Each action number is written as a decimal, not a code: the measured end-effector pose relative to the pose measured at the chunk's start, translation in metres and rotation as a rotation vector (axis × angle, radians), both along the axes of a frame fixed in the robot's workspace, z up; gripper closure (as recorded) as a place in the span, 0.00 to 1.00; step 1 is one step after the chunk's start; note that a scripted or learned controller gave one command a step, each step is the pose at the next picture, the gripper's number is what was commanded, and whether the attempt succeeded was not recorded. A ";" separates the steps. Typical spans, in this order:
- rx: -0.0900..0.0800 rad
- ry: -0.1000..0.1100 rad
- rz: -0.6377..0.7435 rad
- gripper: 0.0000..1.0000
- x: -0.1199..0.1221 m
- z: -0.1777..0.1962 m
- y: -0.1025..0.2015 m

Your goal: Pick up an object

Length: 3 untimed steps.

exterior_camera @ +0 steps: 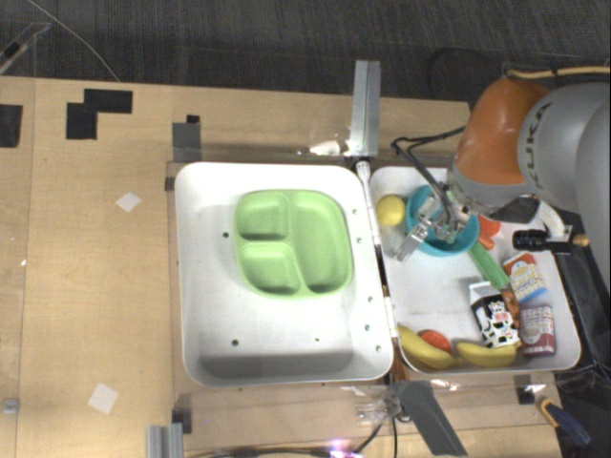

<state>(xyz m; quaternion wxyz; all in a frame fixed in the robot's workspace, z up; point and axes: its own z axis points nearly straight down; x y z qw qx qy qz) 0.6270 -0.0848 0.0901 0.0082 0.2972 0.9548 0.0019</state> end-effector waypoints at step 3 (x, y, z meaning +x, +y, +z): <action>0.005 0.002 -0.299 0.00 0.013 0.000 -0.001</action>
